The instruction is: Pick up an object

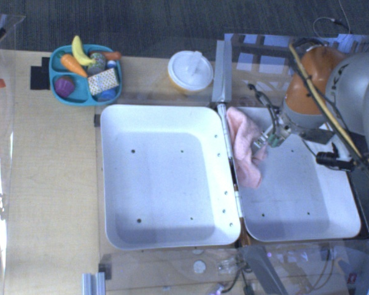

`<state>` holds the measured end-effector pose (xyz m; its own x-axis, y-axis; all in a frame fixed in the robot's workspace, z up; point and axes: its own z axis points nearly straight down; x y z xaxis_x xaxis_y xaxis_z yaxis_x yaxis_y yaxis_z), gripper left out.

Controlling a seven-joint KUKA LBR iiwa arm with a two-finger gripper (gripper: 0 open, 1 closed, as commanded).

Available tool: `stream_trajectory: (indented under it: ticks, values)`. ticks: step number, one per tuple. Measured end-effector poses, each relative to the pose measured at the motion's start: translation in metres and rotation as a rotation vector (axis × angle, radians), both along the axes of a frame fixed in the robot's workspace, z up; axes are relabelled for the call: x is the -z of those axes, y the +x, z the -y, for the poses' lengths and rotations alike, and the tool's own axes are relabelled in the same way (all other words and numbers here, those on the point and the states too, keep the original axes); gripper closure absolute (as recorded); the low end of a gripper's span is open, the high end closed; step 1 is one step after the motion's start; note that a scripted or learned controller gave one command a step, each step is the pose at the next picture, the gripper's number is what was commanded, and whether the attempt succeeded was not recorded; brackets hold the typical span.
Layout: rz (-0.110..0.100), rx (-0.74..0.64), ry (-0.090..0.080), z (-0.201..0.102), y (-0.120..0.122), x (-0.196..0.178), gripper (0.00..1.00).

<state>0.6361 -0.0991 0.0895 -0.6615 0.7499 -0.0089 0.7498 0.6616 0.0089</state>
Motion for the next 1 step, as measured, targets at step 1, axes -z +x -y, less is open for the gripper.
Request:
stream_trajectory:
  ticks: [1]
  values:
    - [0.007,-0.001,0.001,-0.0018,0.0025,-0.0125,1.00]
